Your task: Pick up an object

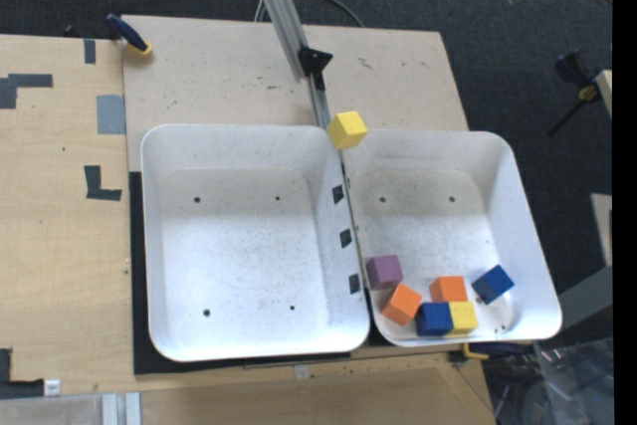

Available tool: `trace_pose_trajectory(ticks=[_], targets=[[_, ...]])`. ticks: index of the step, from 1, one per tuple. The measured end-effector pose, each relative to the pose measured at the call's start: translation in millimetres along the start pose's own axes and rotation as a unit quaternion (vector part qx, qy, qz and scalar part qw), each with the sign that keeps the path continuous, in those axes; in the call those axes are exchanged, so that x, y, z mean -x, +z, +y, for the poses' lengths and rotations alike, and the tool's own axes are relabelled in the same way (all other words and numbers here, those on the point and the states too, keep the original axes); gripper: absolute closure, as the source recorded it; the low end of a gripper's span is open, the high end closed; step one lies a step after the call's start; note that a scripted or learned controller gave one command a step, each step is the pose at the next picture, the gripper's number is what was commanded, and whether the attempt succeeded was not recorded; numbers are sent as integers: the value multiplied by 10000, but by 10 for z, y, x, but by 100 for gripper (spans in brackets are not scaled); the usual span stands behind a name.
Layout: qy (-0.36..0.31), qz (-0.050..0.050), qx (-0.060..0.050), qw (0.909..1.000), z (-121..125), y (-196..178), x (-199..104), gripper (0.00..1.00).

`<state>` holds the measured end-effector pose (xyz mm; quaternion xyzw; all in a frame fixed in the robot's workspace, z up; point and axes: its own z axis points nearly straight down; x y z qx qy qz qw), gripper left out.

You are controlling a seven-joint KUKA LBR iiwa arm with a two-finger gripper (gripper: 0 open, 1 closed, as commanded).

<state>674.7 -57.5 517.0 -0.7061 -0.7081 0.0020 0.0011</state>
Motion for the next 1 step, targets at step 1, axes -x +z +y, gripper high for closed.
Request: trace_pose_trajectory(ticks=[1], targets=[[13, -4, 24, 10000, 46, -114, 107, 0]])
